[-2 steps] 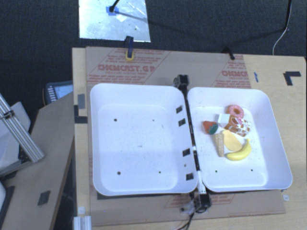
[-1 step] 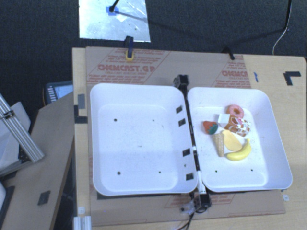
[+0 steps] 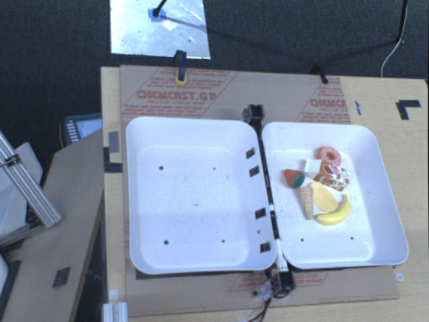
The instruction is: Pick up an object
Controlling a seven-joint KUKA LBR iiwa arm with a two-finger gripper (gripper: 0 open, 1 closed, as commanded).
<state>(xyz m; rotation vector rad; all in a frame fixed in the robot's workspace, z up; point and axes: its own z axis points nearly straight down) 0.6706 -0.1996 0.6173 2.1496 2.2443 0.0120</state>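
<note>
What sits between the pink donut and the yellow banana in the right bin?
In the camera view, a frosted pastry and a pale yellow wedge lie between the pink donut and the banana.

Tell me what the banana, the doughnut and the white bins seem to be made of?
The banana looks like moulded plastic: evenly yellow, smooth. The doughnut seems plastic or rubber too, with flat pink colour; too small to be sure. The bins look like thin formed plastic, matte white with rounded rims.

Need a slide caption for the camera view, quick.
Toy food, including a banana and pink donut, clustered in the right bin.
</note>
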